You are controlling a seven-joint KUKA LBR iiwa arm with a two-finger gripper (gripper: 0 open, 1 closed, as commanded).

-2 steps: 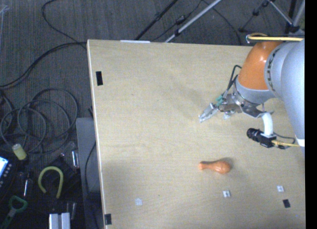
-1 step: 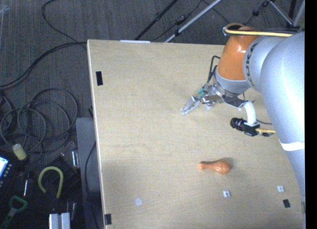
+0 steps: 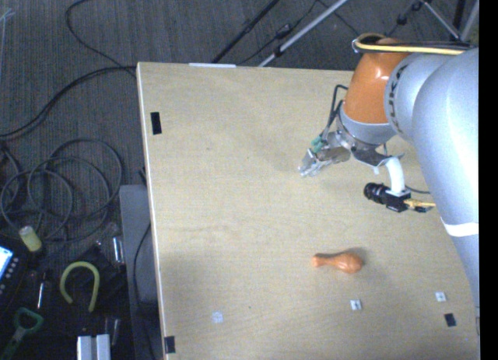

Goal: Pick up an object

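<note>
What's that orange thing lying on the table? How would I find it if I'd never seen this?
Start at the big pale wooden tabletop and go toward its near edge, below the robot's gripper. There lies a small orange object, fat and round at one end and thin at the other, like a tiny bowling pin. It alone on the board is orange; the marks nearby are small and flat.

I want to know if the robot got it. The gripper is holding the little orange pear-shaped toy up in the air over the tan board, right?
Not quite. In the camera view the little orange pear-shaped toy lies flat on the tan wooden board, not up in the air. The gripper is apart from it, farther up the board, with nothing orange between its fingers.
</note>
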